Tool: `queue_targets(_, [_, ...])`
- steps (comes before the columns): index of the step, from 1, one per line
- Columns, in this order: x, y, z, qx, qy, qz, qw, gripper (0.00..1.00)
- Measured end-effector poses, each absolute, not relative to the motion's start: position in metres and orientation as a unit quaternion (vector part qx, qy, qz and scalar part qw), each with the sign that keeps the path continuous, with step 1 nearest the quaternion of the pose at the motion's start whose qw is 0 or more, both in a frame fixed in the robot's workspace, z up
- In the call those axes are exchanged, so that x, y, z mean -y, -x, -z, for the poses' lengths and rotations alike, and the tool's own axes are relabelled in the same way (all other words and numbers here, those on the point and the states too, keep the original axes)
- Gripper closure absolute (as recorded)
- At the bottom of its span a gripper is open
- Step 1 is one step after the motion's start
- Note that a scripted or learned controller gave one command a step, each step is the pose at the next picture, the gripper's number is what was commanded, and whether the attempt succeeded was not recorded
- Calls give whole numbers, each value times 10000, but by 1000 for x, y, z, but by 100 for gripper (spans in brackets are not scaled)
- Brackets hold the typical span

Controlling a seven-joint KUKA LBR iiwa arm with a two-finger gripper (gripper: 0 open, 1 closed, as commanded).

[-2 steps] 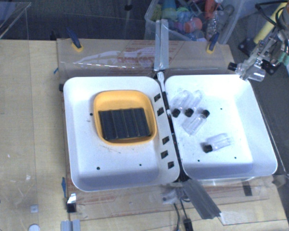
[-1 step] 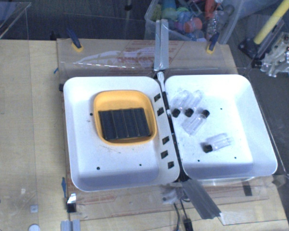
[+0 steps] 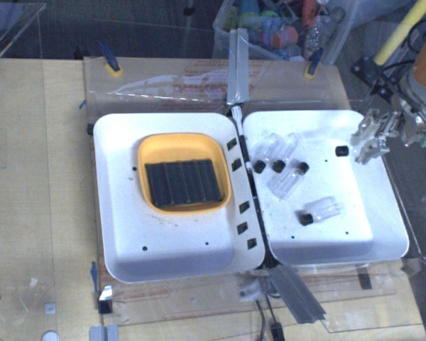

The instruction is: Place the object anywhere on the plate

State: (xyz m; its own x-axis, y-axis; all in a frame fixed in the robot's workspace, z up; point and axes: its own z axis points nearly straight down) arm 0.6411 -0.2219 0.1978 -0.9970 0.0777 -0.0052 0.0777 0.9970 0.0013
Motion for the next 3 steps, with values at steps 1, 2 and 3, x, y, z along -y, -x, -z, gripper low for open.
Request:
queue_targets(1, [221,-654,-231,-9983,575,2,50,100])
queue_targets(2, [221,-669,-267,-9812,1928,6,54,100])
queue_targets(3, [221,-668,-255,-9397,3421,-6,32,100])
